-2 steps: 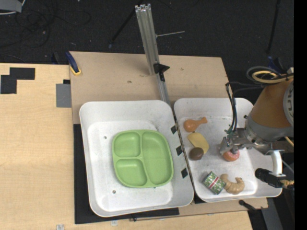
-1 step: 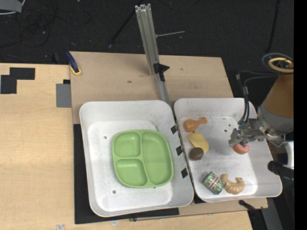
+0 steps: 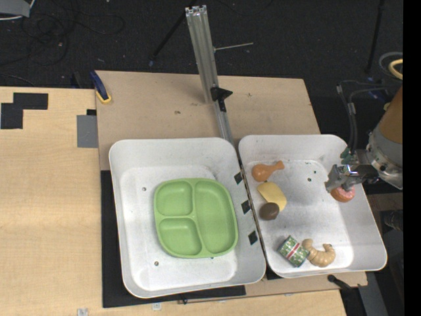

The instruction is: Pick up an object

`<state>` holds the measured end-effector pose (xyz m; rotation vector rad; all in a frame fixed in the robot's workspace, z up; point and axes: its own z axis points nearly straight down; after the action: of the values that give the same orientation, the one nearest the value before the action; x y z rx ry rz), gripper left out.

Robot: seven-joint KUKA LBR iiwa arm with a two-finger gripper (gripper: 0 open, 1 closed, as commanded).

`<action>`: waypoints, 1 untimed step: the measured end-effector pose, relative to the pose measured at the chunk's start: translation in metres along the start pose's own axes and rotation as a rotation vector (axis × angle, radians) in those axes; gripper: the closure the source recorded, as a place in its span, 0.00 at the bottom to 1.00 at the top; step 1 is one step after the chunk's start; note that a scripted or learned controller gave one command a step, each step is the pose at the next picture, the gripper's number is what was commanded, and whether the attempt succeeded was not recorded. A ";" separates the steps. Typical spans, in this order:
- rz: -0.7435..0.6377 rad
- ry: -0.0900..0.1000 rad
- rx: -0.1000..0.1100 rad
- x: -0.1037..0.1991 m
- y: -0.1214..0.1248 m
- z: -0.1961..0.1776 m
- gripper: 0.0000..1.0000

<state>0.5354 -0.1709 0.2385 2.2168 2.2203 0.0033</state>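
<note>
Pink-red, a small round object [image 3: 343,193] is sitting right under our gripper [image 3: 341,177]; whether we are grasping it, we cannot tell. Leftward, a yellow piece [image 3: 272,194] is lying.

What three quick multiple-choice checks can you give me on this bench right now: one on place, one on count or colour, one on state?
1. Where does the green divided plate lie?
A. left bin
B. right bin
C. on the bare bench

2. How many compartments does the plate have?
A. two
B. three
C. five

3. Where is the gripper now?
A. over the left bin
B. over the right bin's right side, by a reddish object
C. over the green can

Answers: 1 A, it sits in the left bin. 2 B, three wells show. 3 B, it hangs in the right bin at the reddish object, apart from the green can.
</note>
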 end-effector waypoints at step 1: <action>0.001 0.002 0.006 0.000 0.000 0.000 1.00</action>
<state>0.5354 -0.1713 0.2385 2.2215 2.2235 -0.0009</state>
